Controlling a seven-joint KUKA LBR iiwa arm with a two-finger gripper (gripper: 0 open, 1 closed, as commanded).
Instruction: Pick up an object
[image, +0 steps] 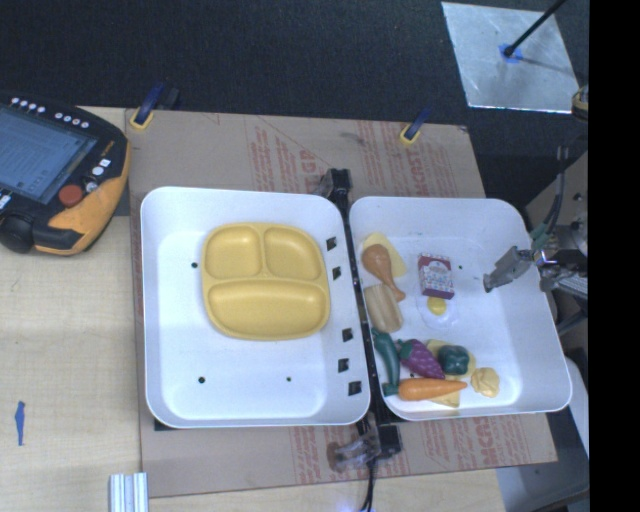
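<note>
my hand (503, 272) hangs over the right bin's (530, 330) right side; i cannot tell if it is spread or pressed together. the toy food lies along that bin's left: drumstick (380, 263), red packet (436, 276) with unreadable print, grapes (424, 357), carrot (430, 389).

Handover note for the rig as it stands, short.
Gripper: over the right bin, near its right wall, nothing between its fingers.
Toy food lies along the right bin's left and near side: drumstick, carrot, grapes, red packet.
Yellow divided plate sits in the left bin.
Done: no pick yet. Left: grasp and lift one item.
</note>
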